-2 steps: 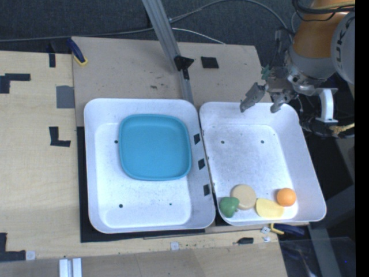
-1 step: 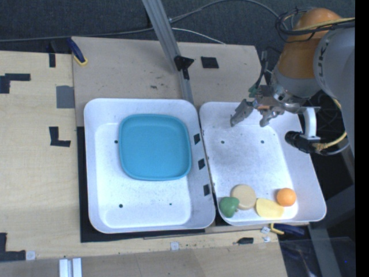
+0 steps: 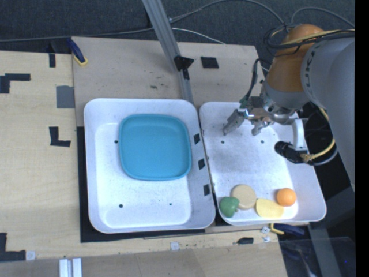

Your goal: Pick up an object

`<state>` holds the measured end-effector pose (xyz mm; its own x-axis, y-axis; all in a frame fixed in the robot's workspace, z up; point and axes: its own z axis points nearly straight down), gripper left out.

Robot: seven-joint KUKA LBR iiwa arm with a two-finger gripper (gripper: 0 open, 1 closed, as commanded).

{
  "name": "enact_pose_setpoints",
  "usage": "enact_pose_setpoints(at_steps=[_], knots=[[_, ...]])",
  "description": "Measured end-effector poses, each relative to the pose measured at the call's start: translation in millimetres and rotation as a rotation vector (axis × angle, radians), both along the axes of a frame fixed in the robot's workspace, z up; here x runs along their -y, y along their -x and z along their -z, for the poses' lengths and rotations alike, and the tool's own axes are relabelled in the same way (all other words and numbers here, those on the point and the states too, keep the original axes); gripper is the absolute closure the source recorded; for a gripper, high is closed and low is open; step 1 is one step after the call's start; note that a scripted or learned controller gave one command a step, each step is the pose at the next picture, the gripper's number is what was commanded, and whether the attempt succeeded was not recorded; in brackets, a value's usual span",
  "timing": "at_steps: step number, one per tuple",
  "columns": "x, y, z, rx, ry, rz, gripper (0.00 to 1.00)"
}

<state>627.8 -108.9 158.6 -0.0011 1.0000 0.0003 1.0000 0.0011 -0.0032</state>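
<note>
On the worktop (image 3: 242, 62), a blue plate (image 3: 154, 146) is seen in the left bin (image 3: 98, 172). Low in the right bin (image 3: 253, 160) four small pieces are clustered: beige disc (image 3: 244, 195), yellow piece (image 3: 268, 208), orange ball (image 3: 285, 197), green piece (image 3: 229, 205). They are judged light, smooth and rigid; the ball is best pinched across its middle. The gripper (image 3: 244, 124) hangs spread and unladen at upper right.

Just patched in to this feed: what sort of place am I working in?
Likely a robotics lab bench: two white bins on taped plywood, loose cables, and the arm's claw over toy-like objects.
</note>
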Motion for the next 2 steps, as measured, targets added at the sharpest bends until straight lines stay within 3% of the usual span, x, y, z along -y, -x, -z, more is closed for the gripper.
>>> enact_pose_setpoints(at_steps=[1, 2], knots=[[4, 7, 59, 0.0, 0.0, 0.001, 0.0], [4, 6, 47, 0.002, 0.0, 0.0, 1.0]])
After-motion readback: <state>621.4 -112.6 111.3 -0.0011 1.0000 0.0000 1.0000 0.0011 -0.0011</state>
